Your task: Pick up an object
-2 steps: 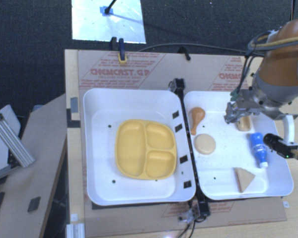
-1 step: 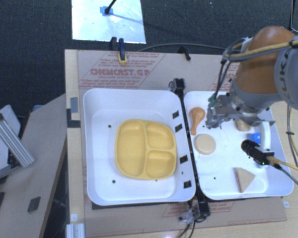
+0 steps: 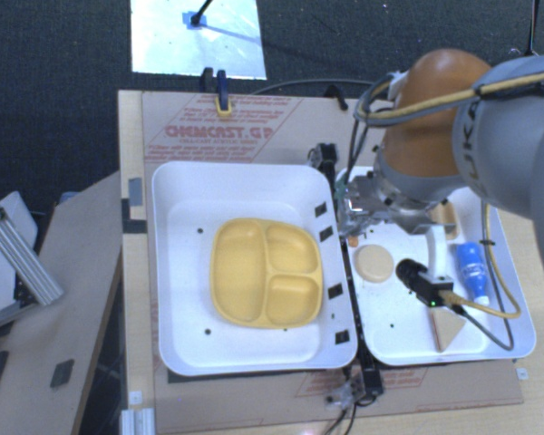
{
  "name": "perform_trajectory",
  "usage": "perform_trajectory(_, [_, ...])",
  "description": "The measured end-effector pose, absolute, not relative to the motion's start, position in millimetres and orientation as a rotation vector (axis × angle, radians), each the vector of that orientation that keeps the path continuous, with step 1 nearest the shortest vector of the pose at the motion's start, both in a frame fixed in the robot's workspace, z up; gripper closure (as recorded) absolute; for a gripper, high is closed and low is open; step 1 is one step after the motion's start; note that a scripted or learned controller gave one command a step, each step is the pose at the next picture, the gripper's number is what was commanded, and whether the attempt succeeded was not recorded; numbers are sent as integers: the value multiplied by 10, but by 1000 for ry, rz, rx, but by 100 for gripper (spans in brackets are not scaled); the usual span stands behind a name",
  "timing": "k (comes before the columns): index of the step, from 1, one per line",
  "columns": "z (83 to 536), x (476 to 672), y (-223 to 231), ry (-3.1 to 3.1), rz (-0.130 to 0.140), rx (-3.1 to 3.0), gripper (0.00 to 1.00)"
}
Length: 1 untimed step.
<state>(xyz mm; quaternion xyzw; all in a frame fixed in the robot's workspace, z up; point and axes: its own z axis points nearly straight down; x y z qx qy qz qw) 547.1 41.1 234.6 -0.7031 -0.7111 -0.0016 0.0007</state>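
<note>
The right bin [image 3: 517,333] holds a round beige disc [image 3: 374,263], a blue bottle [image 3: 472,272] with a white label, a tan wooden wedge [image 3: 448,328] near the front, and a tan block [image 3: 450,218] partly hidden under the arm. My gripper [image 3: 355,217] hangs low over the back left corner of this bin, close to the wall shared with the left bin. It is just behind and left of the beige disc. The wrist hides much of it, and I see nothing held.
The left bin [image 3: 181,198] holds a yellow divided plate [image 3: 267,273] at its middle. Black clips line the wall between the two bins. The big grey and orange arm covers the back of the right bin. A clamp [image 3: 221,91] stands at the bench's far edge.
</note>
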Motion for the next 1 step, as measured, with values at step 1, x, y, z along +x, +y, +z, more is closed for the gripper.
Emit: perform_trajectory(1, [2411,5381,901,-2232,-5,-2209,100])
